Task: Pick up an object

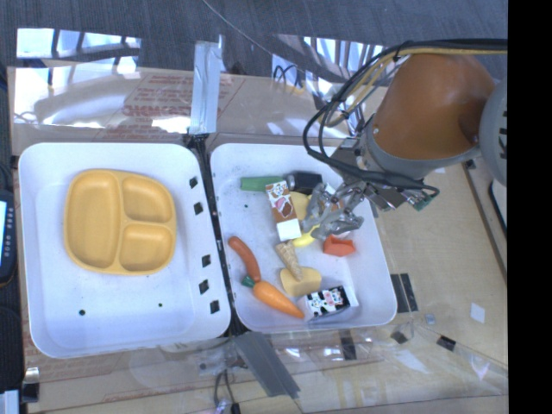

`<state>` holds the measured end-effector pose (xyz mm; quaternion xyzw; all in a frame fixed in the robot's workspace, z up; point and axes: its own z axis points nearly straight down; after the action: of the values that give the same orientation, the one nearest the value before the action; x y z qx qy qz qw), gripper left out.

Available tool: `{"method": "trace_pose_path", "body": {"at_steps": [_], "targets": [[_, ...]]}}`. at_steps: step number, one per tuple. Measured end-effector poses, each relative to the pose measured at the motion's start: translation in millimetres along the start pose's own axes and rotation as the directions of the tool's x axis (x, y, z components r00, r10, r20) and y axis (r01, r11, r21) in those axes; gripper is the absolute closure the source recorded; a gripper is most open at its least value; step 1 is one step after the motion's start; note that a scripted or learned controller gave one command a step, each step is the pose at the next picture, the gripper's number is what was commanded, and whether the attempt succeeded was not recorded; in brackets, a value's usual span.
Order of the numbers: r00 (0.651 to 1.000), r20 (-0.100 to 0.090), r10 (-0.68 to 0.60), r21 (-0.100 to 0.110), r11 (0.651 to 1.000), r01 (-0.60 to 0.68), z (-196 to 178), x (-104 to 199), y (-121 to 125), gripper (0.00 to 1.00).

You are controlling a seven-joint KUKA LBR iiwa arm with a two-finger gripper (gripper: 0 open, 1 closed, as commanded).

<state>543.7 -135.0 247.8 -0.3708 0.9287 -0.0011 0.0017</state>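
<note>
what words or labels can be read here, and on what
Red print on the brown cardboard sheet behind the bins: too blurred to read.
Black-and-white cow-patterned carton in the right white bin: no legible text.
Brown-and-white snack packet: label too small to read.

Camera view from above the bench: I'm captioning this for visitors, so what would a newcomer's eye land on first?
First the big orange band of the arm at upper right, with its gripper lowered among the toys. Next, the yellow divided plate lying alone in the left bin. Then the right bin with its clutter of toy food: a carrot, a red sausage and a cow-patterned carton near its front edge.
</note>
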Motion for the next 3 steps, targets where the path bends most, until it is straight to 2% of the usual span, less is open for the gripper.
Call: {"method": "trace_pose_path", "body": {"at_steps": [1, 2, 3], "targets": [[1.0, -0.002, 0.029, -0.005, 1.0, -0.029, 13.2, -55.0, 32.8, 1.0], [1.0, -0.001, 0.028, -0.002, 1.0, -0.028, 2.4, -55.9, 32.0, 1.0], [0.986, -0.001, 0.169, 0.001, 0.986, -0.169, -44.5, -34.2, -41.0, 1.0]]}}
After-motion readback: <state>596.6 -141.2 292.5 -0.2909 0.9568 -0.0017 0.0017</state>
